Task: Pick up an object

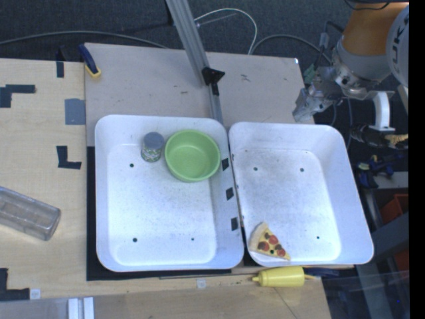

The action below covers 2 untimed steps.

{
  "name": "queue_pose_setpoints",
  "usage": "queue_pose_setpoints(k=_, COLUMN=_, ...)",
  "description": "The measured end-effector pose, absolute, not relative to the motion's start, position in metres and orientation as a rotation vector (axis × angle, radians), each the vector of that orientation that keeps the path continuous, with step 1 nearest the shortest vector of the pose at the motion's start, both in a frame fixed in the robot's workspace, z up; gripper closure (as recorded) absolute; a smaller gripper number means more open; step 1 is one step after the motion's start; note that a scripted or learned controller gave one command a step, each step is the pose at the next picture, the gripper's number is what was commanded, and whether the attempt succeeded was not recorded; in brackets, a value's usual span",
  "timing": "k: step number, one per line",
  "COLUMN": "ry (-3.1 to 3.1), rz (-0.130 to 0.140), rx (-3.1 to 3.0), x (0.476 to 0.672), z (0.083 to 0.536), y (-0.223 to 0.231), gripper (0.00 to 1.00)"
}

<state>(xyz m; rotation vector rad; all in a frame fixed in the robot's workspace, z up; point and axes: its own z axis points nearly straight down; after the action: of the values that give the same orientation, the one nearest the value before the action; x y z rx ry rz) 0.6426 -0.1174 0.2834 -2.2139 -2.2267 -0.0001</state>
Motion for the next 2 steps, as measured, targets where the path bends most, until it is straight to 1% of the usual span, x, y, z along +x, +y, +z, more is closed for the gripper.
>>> queue_pose_setpoints(k=1, ry=-2.225, rz=0.002, rx=-2.214, x=0.63, z=0.263, y=-0.073, gripper=1.0)
queue_pose_setpoints(k=2, ry=-2.227, rz=0.001, rx=-2.211, x=0.617, z=0.26, y=-0.015, gripper=1.0)
